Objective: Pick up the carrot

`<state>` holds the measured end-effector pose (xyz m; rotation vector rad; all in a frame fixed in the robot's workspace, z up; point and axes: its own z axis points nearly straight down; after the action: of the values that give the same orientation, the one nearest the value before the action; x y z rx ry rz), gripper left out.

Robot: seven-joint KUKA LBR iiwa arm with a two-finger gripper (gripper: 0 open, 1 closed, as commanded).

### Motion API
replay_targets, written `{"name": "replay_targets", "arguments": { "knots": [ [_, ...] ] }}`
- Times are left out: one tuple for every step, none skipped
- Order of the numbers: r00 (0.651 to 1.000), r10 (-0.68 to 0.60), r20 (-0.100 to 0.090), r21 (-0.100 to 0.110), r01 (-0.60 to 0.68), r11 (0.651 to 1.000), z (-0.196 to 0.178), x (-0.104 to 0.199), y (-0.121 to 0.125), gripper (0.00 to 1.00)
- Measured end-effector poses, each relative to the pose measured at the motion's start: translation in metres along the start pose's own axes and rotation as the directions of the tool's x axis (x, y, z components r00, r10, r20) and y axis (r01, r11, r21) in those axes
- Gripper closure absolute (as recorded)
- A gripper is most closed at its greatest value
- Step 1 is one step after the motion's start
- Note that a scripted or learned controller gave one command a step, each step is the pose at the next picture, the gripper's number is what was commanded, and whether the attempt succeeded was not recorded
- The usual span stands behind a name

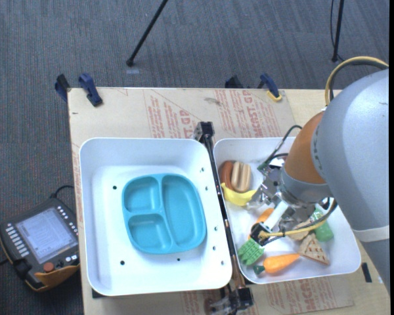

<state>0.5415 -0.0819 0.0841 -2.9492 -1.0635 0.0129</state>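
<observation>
Tapered orange carrot (280, 263), smooth plastic.

A dark grey carpet (184, 38) with a fine ribbed weave covers the floor on the far and left sides of the bench. Two thin black stand legs cross it: one (151, 25) slants down from the top middle to a foot just beyond the bench's far edge, the other (339, 21) runs almost straight down near the top right corner. The bench top is a pale brown board (171, 113) printed with faded red lettering. Blue clamps (90, 89) grip its far edge near the left corner, and another (270, 86) near the right. A handheld control pad (41, 241) with a lit screen lies on the carpet by the bench's near left corner. Light is even and soft
</observation>
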Motion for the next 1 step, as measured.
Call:
{"name": "replay_targets", "arguments": {
  "knots": [
    [0.966, 0.258, 0.000, 0.002, -0.258, 0.966, 0.0005, -0.0158, -0.0163, 0.00]
  ]
}}
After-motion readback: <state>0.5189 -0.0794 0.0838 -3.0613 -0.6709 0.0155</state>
